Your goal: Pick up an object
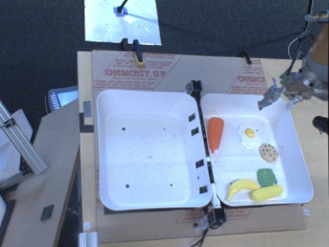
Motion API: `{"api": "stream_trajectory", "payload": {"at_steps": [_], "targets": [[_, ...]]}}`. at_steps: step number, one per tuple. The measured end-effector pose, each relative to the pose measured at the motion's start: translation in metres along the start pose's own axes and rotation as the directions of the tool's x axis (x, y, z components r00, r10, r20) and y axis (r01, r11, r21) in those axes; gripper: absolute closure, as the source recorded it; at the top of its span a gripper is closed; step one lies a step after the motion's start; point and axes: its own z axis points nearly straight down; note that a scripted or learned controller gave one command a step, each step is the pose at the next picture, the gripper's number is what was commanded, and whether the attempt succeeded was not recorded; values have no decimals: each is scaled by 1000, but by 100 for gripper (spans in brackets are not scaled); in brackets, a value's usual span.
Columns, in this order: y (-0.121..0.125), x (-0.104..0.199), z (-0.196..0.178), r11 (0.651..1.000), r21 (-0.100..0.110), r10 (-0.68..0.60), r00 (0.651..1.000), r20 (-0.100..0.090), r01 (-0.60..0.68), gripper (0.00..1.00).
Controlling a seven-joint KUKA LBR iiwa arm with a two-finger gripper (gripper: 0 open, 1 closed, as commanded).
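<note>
Gripper (280, 95): we see it at the far right rim of the right bin (300, 161), hanging above that corner; whether its jaws are parted or closed we cannot tell, and we see nothing between them.
Arm (316, 60): we see it coming in from the right, just behind the gripper.
Carrot (215, 133): we find the orange carrot well to the left of the jaws and nearer us, lying lengthwise by the bin's left wall.
Fried egg (249, 135): we see it below and left of the jaws, the closest of the objects to them, apart from the carrot.
Cookie (268, 152): just beyond the egg from the jaws, toward the near side.
Green piece (266, 176): farther from the jaws, near the front wall.
Banana (240, 187): we see it at the front, left of the green piece.
Yellow piece (267, 192): touching the green piece's front edge, well apart from the jaws.
Left bin (149, 148): well to the left of the jaws, side by side with the right bin.
</note>
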Motion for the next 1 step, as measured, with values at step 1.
{"api": "stream_trajectory", "payload": {"at_steps": [1], "targets": [[48,52,-188,1000,-18,-6,1000,2,6,0]]}}
